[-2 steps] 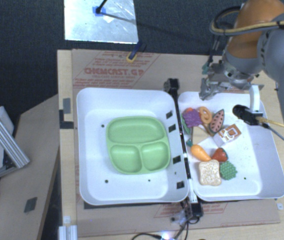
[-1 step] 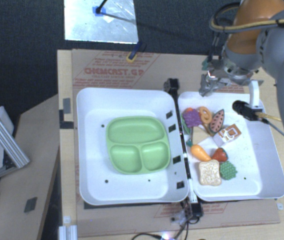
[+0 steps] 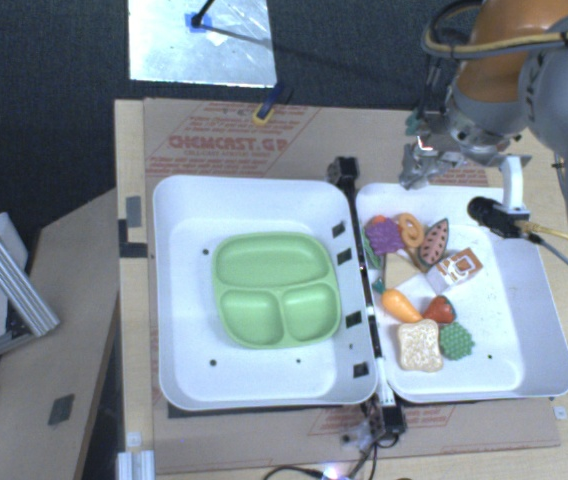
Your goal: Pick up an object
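Gripper (image 3: 422, 171) is seen at the right bin's (image 3: 534, 298) 12 o'clock rim, nothing held; its opening cannot be told. Toys are clustered centre-left. Carrot (image 3: 400, 303), at 9 o'clock from tomato (image 3: 441, 309), is judged light, rigid, slippery; best taken across its middle.

Lab setup: my arm (image 3: 554, 48) over a desk (image 3: 84, 268) with two white bins (image 3: 179, 218), toy food (image 3: 419, 343), cardboard base (image 3: 234, 143).
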Controlling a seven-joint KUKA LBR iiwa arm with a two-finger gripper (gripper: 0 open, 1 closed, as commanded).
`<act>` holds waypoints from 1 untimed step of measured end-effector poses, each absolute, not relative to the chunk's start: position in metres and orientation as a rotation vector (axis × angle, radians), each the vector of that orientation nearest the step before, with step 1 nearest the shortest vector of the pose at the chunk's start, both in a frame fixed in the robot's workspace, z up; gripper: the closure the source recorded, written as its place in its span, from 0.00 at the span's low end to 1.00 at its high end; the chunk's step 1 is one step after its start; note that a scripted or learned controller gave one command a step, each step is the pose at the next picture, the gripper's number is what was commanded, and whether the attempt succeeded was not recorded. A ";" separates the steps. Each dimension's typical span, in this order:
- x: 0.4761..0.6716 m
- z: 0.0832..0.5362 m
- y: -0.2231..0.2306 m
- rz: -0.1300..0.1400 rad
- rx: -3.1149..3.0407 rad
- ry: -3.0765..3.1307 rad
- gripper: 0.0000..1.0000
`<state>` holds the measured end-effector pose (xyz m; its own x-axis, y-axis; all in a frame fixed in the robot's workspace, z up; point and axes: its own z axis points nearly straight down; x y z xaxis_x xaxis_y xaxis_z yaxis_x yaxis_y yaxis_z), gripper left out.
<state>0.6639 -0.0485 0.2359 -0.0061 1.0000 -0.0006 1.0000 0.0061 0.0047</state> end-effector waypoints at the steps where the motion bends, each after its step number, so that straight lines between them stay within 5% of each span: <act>1: 0.656 0.220 -0.057 0.000 2.219 2.221 1.00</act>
<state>0.6562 -0.0566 0.2203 -0.0009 1.0000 -0.0012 1.0000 0.0009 0.0016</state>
